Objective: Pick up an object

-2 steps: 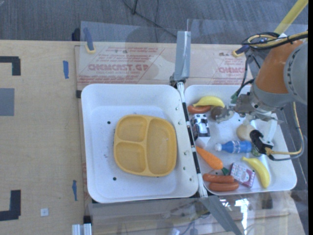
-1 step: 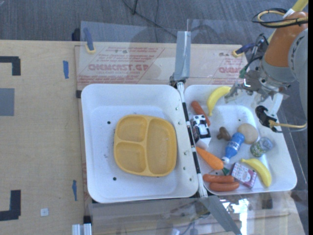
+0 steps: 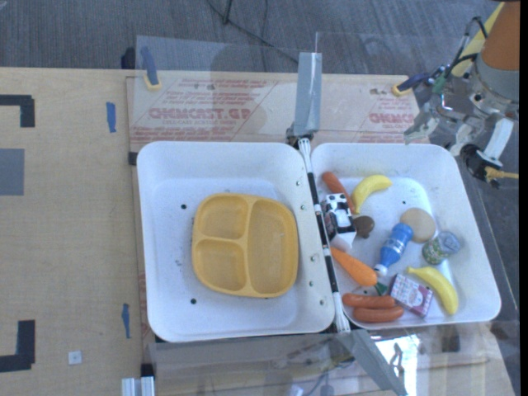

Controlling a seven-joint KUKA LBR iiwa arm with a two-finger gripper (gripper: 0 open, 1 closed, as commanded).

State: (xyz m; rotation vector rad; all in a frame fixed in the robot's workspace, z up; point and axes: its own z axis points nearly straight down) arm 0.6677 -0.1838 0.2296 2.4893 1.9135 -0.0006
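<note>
The right bin [image 3: 470, 196] holds several toy foods. Among them are a small banana [image 3: 370, 190], a larger banana [image 3: 437, 287], a blue bottle [image 3: 394, 247] and a beige egg-like ball [image 3: 417, 223]. A carrot [image 3: 355, 266], a black-and-white cow figure [image 3: 337, 215], a pink packet [image 3: 410, 294] and red sausages [image 3: 375, 305] lie there too. My gripper [image 3: 462, 126] hangs above the bin's far right corner, clear of all the objects, with cables around its wrist. Nothing is seen in its grasp.
The left bin [image 3: 165, 180] holds a yellow divided plate [image 3: 246, 243]. A grey upright post [image 3: 308, 93] stands behind the seam between the bins. A cardboard sheet [image 3: 214, 106] lies behind the bins on the wooden bench.
</note>
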